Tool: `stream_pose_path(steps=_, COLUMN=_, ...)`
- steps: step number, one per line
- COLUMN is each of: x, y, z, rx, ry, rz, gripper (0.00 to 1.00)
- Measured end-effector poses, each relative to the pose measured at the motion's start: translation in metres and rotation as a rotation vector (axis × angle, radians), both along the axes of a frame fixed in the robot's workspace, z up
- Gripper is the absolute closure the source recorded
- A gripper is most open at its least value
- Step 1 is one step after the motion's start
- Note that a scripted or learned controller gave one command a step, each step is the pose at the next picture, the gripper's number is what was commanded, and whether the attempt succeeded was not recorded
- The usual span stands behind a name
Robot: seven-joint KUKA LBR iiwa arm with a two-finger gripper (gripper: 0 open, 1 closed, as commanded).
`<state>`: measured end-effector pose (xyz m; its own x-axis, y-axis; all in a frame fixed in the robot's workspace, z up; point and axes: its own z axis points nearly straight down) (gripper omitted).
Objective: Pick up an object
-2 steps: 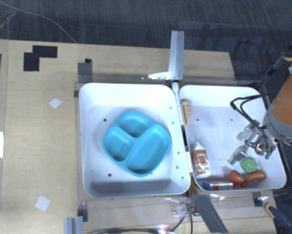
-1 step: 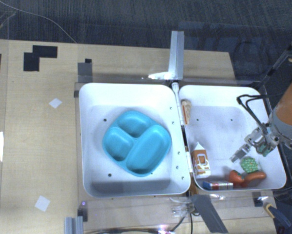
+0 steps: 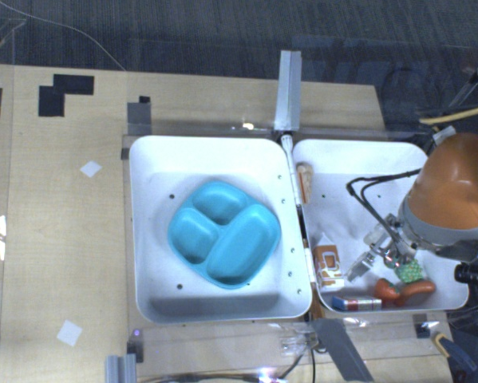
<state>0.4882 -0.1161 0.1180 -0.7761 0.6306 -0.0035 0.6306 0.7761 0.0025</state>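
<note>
Start at the gripper (image 3: 365,263), low over the right bin (image 3: 334,162) near its front edge; its pale fingers seem slightly spread with nothing between them, though they are small and hard to read, so take that as a judgement. The nearest candidates lie just beyond the tips: an orange-red sausage-shaped item (image 3: 404,290) beside a small green knobbly piece (image 3: 410,271), both close to the bin's front right corner, and a slim marker-like stick (image 3: 356,302) with red and blue parts along the front wall. You would probably find the sausage shape light, smooth and a little slippery, best pinched across its middle where it is narrowest side to side; the stick looks stiff and light but sits tight against the wall, leaving little room for a finger. A small orange-and-white packet (image 3: 327,263) lies near the bin's left wall, flat and likely hard to get under; its print is too small to read. A thin brown-and-white stick (image 3: 304,182) runs along the same wall further back. The left bin (image 3: 151,214) holds a blue divided tray (image 3: 224,234) at its centre. No brand or writing can be read anywhere on the surface (image 3: 55,238).
</note>
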Motion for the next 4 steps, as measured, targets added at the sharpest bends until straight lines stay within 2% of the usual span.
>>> stream_pose_path(steps=1, x=0.001, y=0.003, z=0.049, rx=0.0, ry=-0.003, rz=-0.104, gripper=0.0)
stream_pose_path(steps=2, x=0.001, y=-0.034, z=0.165, rx=-0.002, ry=-0.006, rz=-0.028, gripper=0.0)
stream_pose_path(steps=3, x=0.0, y=-0.024, z=0.057, rx=-0.001, ry=0.0, rz=0.073, gripper=0.0)
stream_pose_path(steps=4, x=0.003, y=-0.023, z=0.069, rx=-0.003, ry=-0.009, rz=0.077, gripper=1.0)
